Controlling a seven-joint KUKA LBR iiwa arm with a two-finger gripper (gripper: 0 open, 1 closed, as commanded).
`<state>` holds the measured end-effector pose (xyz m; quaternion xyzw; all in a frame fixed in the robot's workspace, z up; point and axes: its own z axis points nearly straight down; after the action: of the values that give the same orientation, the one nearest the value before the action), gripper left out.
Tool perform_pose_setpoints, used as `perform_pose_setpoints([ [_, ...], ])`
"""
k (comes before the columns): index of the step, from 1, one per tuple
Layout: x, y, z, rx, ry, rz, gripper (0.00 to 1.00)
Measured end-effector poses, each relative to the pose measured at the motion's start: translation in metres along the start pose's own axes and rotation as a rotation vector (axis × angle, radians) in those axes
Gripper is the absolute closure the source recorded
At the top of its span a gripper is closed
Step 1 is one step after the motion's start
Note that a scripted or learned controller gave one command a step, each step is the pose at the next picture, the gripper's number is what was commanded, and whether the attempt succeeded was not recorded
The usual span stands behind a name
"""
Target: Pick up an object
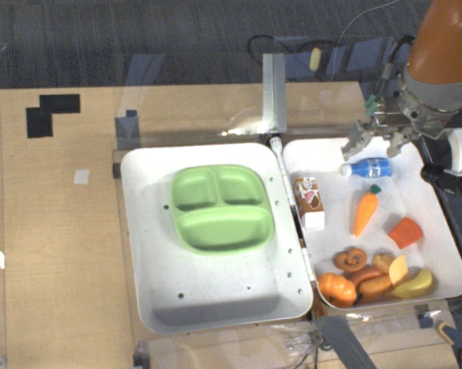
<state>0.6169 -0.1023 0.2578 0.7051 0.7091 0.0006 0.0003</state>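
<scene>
Gripper point(380, 138) hovers over back of right bin point(449, 226), fingers spread, pinching nothing. Blue bottle point(368, 168) lies on side just below it, carrot point(364, 212) near, small carton point(308, 198) by bin's left wall. Likely target: bottle. Advice: centre above bottle's middle, turn fingers across its short width, descend straight, close firmly, since round body may roll. Green tray point(220, 206) sits in left bin.

At the upper right of the frame, the rounded orange-banded robot arm point(444, 31) narrows into a grey metal wrist, ending in a silvery two-finger gripper point(380, 138) with thin angular linkages and small dark fittings.
</scene>
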Motion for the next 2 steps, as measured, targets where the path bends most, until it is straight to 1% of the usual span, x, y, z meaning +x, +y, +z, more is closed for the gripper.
perform_pose_setpoints([
  [1, 0.051, -0.024, -0.035, -0.001, 0.0, 0.134, 0.0],
  [2, 0.003, -0.047, 0.058, 0.004, 0.0, 0.066, 0.0],
])
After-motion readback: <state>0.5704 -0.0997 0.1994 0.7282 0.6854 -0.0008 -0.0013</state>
